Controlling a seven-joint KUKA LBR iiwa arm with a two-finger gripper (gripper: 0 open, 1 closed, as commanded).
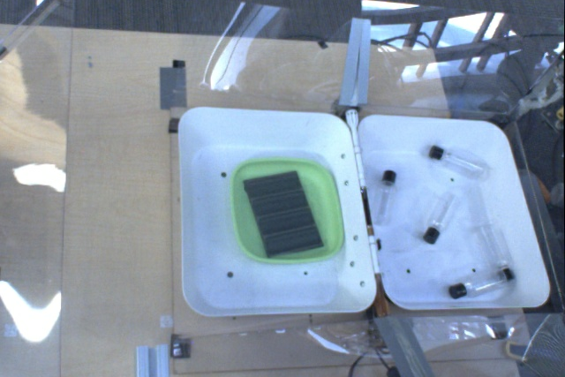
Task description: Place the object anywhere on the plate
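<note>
Left white bin (pixel 203 278): square lime-green plastic plate (pixel 328 190) at centre, dark grey ribbed rectangular block (pixel 282 214) lying on it. Right white bin (pixel 521 216): clear black-capped vials (pixel 439 219) scattered toward its right corners.

Light: bright, even daylight | Glare: window reflections on clear sheet at 1 o'clock and 9 o'clock | Bins (pixel 265 124): near overexposed white | Shadows: soft, faint | Focus: slightly soft, clear vials (pixel 440 216) hard to make out
</note>
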